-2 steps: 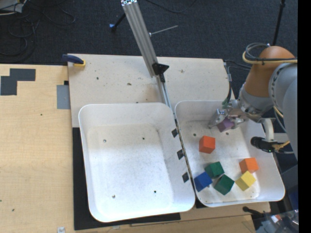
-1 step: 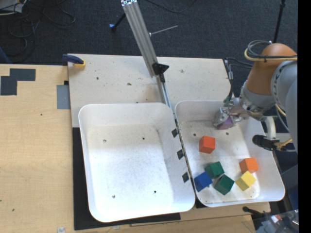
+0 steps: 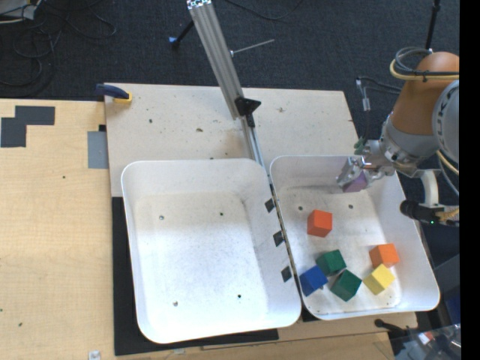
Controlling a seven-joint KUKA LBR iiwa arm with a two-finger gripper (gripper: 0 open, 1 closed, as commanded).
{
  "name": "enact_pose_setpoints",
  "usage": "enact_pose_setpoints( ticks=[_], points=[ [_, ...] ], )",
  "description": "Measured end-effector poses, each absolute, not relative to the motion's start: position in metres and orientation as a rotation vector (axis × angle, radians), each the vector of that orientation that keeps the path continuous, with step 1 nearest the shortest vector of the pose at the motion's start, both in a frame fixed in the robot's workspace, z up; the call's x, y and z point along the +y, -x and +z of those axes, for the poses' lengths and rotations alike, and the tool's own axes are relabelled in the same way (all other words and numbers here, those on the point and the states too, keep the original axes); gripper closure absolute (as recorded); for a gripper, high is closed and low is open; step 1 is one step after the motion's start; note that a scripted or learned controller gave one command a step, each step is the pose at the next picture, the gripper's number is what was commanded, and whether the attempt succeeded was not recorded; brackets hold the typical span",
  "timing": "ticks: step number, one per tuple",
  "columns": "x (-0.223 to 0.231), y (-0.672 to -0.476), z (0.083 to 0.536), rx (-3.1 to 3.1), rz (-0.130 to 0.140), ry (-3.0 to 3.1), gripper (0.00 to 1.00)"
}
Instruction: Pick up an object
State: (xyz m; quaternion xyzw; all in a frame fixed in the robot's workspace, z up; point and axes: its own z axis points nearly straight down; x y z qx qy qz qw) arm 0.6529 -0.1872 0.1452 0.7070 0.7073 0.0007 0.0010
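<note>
Crowding right bin (image 3: 420, 291): six blocks (image 3: 319, 223), tool (image 3: 352, 177) above.

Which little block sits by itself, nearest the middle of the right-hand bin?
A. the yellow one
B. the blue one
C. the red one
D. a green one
C: the red block lies alone near the middle of the right bin, while the blue block, two green blocks, the yellow block and the orange block cluster toward the bin's near edge.
</note>
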Motion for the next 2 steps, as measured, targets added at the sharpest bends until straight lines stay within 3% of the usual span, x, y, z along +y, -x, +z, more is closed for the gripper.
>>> enact_pose_setpoints(
  ticks=[2],
  points=[
    [-0.19, -0.656, 0.251, 2.221, 0.003, -2.217, 1.0]
  ],
)
